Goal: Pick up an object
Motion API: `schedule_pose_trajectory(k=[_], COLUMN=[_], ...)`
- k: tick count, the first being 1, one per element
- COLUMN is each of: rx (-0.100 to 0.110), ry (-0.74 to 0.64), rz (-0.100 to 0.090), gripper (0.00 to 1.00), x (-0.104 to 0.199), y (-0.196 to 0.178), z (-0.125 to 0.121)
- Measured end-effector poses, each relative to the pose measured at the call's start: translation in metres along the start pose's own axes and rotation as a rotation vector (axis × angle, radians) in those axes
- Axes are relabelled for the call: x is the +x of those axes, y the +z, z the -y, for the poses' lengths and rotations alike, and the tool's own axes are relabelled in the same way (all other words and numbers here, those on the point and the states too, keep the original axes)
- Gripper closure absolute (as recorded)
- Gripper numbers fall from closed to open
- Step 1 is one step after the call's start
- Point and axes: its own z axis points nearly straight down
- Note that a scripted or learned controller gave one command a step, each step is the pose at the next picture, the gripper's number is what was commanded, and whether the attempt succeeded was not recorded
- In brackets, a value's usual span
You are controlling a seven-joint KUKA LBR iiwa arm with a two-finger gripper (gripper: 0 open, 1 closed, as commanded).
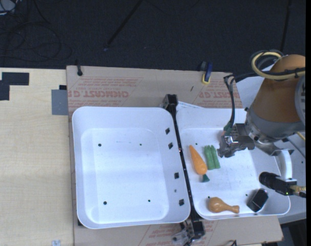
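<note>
Camera view, hand (228, 146) seemingly just beside green piece (212, 157) (right bin (268, 209))

1. My arm (278, 101): broad rounded orange band, grey shell at its 3 and 6 o'clock edges.
2. Yellow cable loop (266, 60) at the band's 12 o'clock.
3. Black cable (231, 99) curving down the band's 9 o'clock side.
4. My gripper (228, 146): dark grey metal block, small, with green flecks.

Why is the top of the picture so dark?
In the camera view, light falls on the bench and the two white bins, so the carrot shows clearly; the floor beyond is unlit and black, and the gripper looks slightly blurry.
</note>
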Motion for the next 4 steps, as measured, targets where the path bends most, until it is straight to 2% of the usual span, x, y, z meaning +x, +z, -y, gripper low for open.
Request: schedule_pose_trajectory(k=[1, 2, 3, 4], rx=[-0.017, -0.005, -0.004, -0.006], ry=[0.001, -0.004, -0.004, -0.007], rz=[0.006, 0.000, -0.001, -0.002], gripper=[1.00, 1.00, 1.00, 1.00], x=[-0.081, -0.072, -0.058, 0.005], y=[-0.107, -0.113, -0.126, -0.168], z=[-0.083, -0.112, -0.123, -0.122])
